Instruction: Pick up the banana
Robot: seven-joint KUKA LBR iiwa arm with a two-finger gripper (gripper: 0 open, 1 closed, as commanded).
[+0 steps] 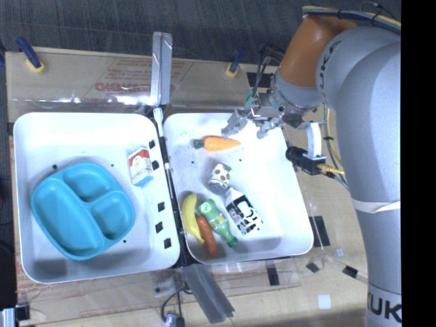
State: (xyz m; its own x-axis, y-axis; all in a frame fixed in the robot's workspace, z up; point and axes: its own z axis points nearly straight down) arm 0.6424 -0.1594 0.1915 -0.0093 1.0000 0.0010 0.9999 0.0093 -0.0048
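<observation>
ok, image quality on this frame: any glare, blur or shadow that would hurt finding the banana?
Camera view: the banana is sharp and evenly lit, with the green bottle overlapping its right side; soft shadow lies under the blue plate in the left bin; the gripper is slightly soft over the right bin; no strong glare on the white plastic.

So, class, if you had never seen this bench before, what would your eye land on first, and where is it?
Probably the bright blue divided plate in the left bin, beside a small red and white carton. Next, the big grey arm with its orange band reaching in from the right, its gripper over the right bin's far edge near an orange carrot. The yellow banana lies at that bin's near left.
</observation>
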